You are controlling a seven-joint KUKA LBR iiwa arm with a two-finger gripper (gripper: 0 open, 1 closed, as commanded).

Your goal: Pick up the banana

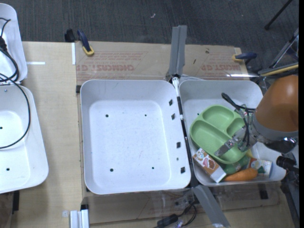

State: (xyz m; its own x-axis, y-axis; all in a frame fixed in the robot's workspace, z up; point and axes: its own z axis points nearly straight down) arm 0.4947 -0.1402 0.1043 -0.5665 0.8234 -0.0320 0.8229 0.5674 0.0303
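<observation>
My gripper (232,145) hangs low in the right bin (214,83), over the lower right edge of a green divided plate (213,127). The grey arm with its orange band (283,103) reaches in from the right and hides the bin's right side. Below the gripper lie a small juice carton (209,164), a dark green item (235,167) and an orange carrot (242,175). Dark cables run from the wrist across the top of the plate.
The left bin (128,85) stands beside the right one, with a grey divider post (178,51) between them at the back. A small white box (262,166) sits in the right bin's front right corner. White gear with black cable (9,108) is at far left.
</observation>
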